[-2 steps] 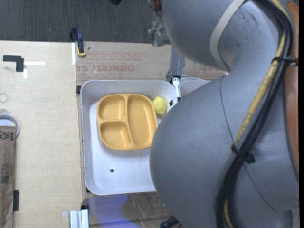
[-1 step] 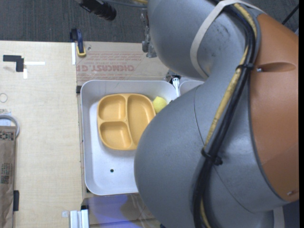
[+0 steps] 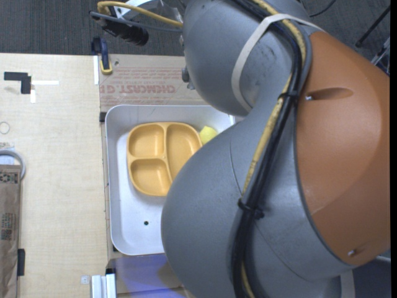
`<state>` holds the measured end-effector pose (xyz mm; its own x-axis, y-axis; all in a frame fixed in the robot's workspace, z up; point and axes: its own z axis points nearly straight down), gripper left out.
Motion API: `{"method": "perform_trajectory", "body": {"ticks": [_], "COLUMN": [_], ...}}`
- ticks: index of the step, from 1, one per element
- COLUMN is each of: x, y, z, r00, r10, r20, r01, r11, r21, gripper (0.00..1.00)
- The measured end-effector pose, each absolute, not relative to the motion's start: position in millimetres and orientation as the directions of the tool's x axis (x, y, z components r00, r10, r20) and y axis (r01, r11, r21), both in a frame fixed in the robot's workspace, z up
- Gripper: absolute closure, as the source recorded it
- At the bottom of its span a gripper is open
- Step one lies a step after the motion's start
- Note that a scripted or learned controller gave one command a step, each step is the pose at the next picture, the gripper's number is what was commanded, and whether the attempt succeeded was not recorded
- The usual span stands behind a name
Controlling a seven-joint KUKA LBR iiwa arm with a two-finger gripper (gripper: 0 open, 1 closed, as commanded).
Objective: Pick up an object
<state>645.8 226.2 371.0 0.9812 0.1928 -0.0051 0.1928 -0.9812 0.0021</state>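
Note:
A yellow-orange divided plate (image 3: 158, 156) with three compartments lies in the white bin (image 3: 124, 228), toward its far side. A small bright yellow object (image 3: 208, 133) peeks out just right of the plate, mostly covered by the arm. The grey arm (image 3: 248, 185) with its orange band (image 3: 353, 148) bulks across the right and centre of the camera view and hides the rest of the bin. A black part with yellow cable (image 3: 124, 30) juts out at the top left of the arm.
A cardboard sheet with red print (image 3: 146, 85) lies behind the bin. Light wooden bench surface (image 3: 49, 166) spreads to the left, with a brown paper packet (image 3: 9, 222) at its left edge and a black bracket (image 3: 18, 79) further back.

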Motion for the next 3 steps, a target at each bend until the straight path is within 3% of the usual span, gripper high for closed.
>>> {"method": "perform_trajectory", "body": {"ticks": [1,2,3], "x": [646.3,634.3,589.8], "y": [225,216,228], "z": [379,350,392], "r00": [0.982,0.925,0.980], "r10": [0.191,0.379,0.196], "r20": [-0.009,-0.006,-0.003], "r01": [0.191,0.379,0.197], "r11": [-0.982,-0.925,-0.981], "r21": [0.002,0.002,0.002], "gripper": [1.00,1.00,1.00]}}
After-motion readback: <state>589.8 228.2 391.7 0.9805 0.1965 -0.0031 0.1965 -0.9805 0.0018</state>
